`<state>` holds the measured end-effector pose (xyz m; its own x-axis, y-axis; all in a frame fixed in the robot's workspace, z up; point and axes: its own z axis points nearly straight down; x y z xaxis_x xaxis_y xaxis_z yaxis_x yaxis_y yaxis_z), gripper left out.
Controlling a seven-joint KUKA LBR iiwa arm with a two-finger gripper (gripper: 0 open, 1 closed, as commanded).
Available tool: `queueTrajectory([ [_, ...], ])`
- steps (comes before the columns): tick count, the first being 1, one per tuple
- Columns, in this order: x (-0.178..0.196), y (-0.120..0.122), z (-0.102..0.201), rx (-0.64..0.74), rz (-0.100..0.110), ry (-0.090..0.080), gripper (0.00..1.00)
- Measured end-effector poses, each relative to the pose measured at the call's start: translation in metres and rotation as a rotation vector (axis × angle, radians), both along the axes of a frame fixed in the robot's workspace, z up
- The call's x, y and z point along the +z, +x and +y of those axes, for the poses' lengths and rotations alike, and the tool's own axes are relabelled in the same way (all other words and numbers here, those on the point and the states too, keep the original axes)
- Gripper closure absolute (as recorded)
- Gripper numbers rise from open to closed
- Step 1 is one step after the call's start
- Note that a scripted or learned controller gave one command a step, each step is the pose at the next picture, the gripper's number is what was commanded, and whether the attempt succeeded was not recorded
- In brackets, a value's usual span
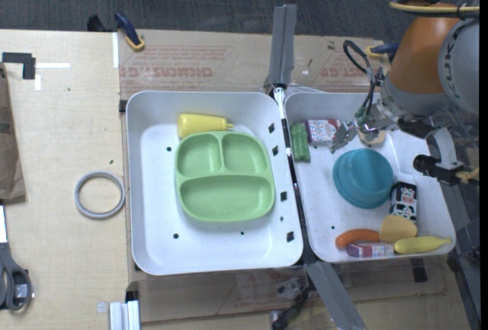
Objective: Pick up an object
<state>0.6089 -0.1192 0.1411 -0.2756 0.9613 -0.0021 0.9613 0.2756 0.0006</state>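
Blue round plastic bowl sits mid right white bin, just below and right of the metal two-finger gripper, whose fingers stand slightly apart, clamped on nothing, above a red-white packet

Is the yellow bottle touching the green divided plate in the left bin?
Touching. The camera view shows the yellow bottle lying right against the green plate's top rim, with no white bin floor visible between them.

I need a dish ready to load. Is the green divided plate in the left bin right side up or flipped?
Right side up: the green divided plate lies flat in the left bin, its three compartments facing up.
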Motion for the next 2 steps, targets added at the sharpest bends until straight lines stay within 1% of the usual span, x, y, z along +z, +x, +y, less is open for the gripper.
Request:
queueTrajectory([
  [1, -0.048, -0.02, 0.011, -0.13, -0.002, 0.001, 0.0],
  [2, -0.049, -0.054, -0.011, -0.141, 0.002, 0.001, 0.0],
])
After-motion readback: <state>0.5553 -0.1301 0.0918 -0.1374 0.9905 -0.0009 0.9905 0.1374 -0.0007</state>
